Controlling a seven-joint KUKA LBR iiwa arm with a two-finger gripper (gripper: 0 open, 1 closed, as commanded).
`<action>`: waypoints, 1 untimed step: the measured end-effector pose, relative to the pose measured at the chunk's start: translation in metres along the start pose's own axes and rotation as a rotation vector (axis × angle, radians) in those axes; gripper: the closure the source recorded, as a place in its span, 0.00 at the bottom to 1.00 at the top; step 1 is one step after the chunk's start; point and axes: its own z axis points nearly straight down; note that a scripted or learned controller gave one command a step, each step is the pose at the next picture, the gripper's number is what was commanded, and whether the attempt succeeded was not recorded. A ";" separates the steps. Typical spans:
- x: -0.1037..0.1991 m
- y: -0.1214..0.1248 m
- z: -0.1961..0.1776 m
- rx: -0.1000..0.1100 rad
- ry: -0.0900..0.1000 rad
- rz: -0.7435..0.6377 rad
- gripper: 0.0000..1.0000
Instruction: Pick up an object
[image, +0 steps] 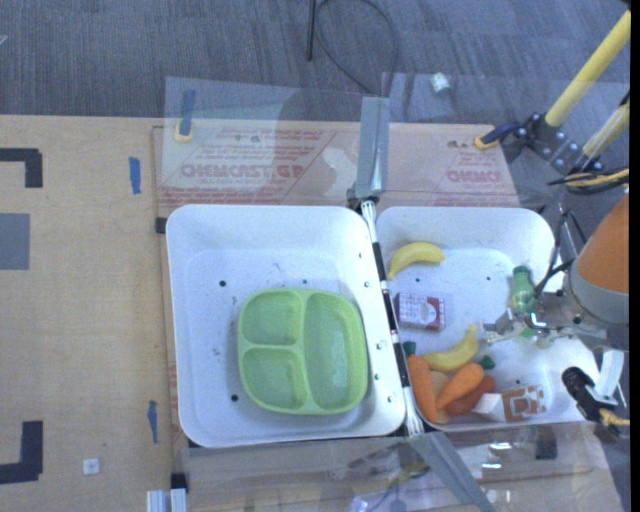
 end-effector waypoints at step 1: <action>-0.003 0.002 -0.001 -0.004 0.010 0.082 0.00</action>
